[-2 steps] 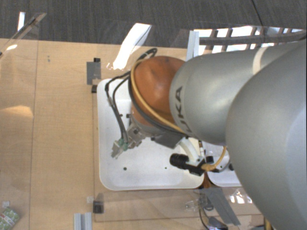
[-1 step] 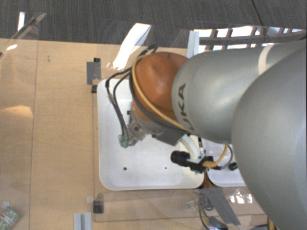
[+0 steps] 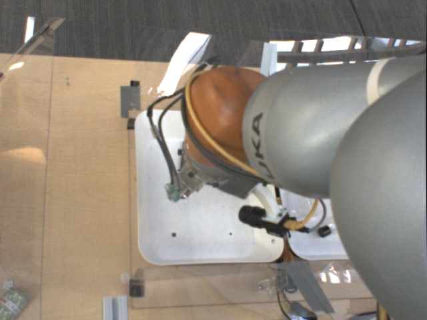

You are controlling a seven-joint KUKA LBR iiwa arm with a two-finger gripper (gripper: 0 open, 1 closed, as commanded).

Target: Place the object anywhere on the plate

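Jaws cannot be judged released or clenched: the wrist (image 3: pixel 200 175) hangs over them, low above the left bin (image 3: pixel 150 239). Where the object lies, and which way its long axis runs, cannot be told either, because the arm (image 3: pixel 313 125) covers the middle and right of that bin.

The arm comes in from the right as a thick grey casing, and its orange band (image 3: pixel 220 112) sits over the bin's upper half. Dark letters (image 3: pixel 257 145) run down the casing next to the band and, as far as they can be read, spell KUKA. Black cables (image 3: pixel 159 129) loop from the band's left side down to a small green part (image 3: pixel 174 193) at the wrist's lower left, above the bin's white floor.

Bare floor shows along the left bin's left side and lower edge, with two small dark specks (image 3: pixel 173 234), too small to name. The right bin (image 3: pixel 320 249) lies just beside the left one, its lower left corner seen below the arm.

Both bins rest on a pale wooden tabletop (image 3: pixel 67 179). A dark clamp (image 3: pixel 131 99) stands at the left bin's upper left corner. A white slanted card (image 3: pixel 187 55) lies at the tabletop's far edge, with grey carpet (image 3: pixel 133 12) beyond. At the view's lower left corner lies a packet (image 3: pixel 9 303) with green print, too blurred to read.
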